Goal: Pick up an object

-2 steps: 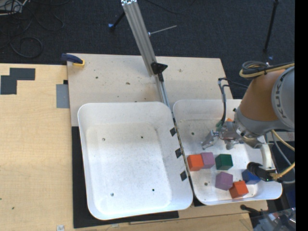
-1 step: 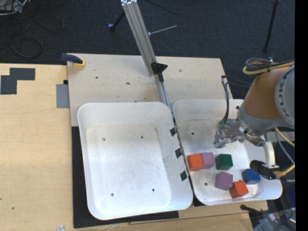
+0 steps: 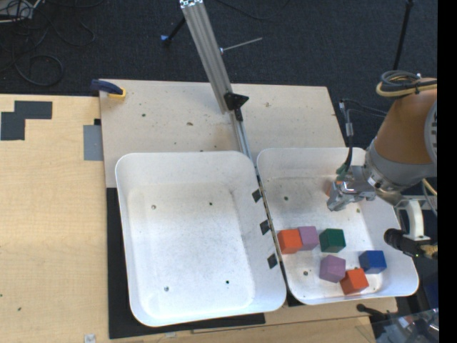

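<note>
The claw [image 3: 345,194], its opening impossible to judge, hung over the right bin [image 3: 307,164] above the green cube [image 3: 332,240], which appeared light, rigid and best taken across two opposite flat faces.

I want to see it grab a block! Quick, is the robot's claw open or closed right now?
Gripper: cannot be told; it hangs over the right bin, above the blocks, with no block seen in it.
</note>
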Controlling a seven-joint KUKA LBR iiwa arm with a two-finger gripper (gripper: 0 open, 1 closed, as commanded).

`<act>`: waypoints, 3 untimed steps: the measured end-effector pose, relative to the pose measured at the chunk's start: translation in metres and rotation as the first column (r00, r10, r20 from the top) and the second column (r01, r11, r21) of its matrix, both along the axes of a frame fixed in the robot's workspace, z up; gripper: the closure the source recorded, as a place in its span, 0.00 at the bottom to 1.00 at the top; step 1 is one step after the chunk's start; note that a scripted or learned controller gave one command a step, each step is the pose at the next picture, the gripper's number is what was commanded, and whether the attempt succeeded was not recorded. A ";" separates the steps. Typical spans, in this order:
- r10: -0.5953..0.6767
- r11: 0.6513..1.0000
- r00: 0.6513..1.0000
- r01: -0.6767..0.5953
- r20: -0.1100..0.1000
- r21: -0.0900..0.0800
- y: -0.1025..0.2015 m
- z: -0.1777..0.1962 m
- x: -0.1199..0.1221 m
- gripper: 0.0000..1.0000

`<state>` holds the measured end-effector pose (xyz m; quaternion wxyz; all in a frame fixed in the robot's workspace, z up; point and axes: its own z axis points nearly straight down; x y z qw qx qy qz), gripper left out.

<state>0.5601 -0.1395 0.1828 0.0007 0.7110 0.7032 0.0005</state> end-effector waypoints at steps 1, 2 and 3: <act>0.014 1.000 1.000 -0.014 0.002 -0.001 -0.001 0.053 0.001 1.00; 0.015 1.000 1.000 -0.015 -0.005 0.003 0.046 0.051 -0.004 1.00; 0.015 1.000 1.000 -0.015 -0.006 0.003 0.098 0.040 -0.002 1.00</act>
